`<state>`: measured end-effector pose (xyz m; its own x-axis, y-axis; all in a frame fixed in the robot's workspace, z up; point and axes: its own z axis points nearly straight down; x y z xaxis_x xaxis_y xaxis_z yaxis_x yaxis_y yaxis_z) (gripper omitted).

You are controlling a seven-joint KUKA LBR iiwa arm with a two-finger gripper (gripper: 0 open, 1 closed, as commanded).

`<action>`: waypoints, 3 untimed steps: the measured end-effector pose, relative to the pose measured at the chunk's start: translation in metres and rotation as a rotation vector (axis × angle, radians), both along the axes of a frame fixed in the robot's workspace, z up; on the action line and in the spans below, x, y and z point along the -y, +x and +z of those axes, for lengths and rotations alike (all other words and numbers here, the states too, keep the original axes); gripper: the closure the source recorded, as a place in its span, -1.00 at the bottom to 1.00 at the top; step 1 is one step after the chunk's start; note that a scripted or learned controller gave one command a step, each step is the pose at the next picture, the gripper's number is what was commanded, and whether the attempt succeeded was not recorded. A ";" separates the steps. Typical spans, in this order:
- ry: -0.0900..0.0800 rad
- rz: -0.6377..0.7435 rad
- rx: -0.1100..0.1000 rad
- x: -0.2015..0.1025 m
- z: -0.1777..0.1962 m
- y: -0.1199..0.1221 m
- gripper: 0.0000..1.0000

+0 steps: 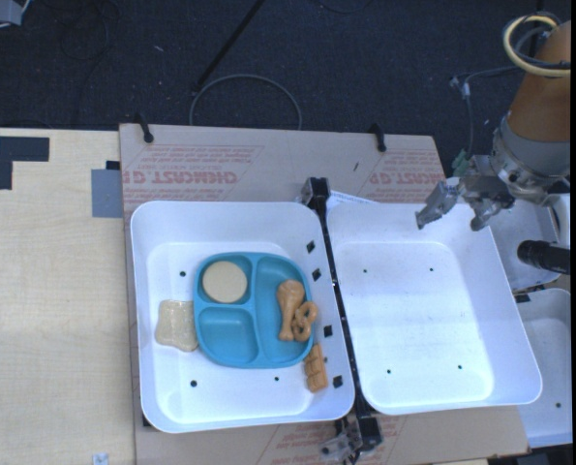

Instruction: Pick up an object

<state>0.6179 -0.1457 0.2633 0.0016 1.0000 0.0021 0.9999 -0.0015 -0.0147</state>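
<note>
Camera view, looking down at a slant: the gripper [456, 208] hangs over the far right corner of the right bin [520, 356], at the end of the grey arm [539, 114] with its orange band. Its two fingers [433, 210] are spread wide apart, with only the white bin wall behind the gap — nothing sits between them, and they touch none of the objects.

All the objects lie in the left bin [157, 395], well apart from the gripper. A blue divided tray [231, 342] rests near its middle. In the tray's far-left compartment sits a round tan disc [224, 282]; in the right-hand compartment lies a knobbly tan pretzel-like piece [295, 310]. A pale, bread-like slab [176, 325] lies on the bin floor, touching the tray's left edge. A small brown ridged piece [315, 368] lies just beside the tray's near right corner, close to the divider between the two bins.
</note>
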 end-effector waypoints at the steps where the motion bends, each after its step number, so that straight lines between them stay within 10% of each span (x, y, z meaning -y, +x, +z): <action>1: -0.002 0.002 0.013 0.000 0.008 0.002 -1.00; 3: -0.001 0.005 0.008 -0.011 -0.082 0.006 -1.00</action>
